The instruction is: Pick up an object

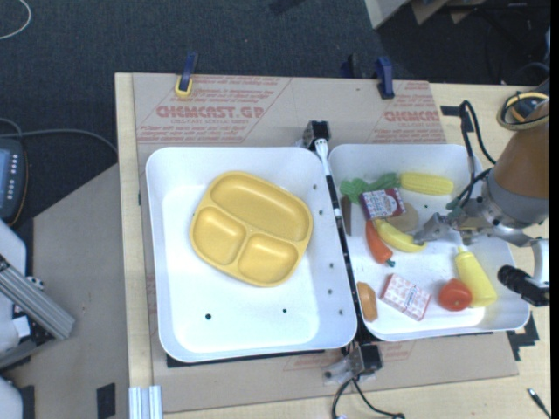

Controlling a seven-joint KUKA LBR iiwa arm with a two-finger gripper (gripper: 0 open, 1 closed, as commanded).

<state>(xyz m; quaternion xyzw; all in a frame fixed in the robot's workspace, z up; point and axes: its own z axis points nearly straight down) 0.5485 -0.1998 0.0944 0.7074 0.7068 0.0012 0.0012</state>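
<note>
Far left of the gripper [434, 228] lies the yellow divided plate [251, 228] in the left bin [175, 304]; the gripper hangs low in the right bin [437, 154], its finger state I cannot tell; a banana [397, 236] lies just left of it; a carrot [378, 243] beyond.

A plate [251, 228] sits in the left bin [166, 260]. Toy food [405, 296] lies in the right bin [437, 154], at its three o'clock.

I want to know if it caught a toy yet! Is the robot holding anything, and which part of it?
Nothing is seen held. The tool hangs low in the right white bin, close beside the yellow plastic banana, with no toy visibly between its tips.
</note>
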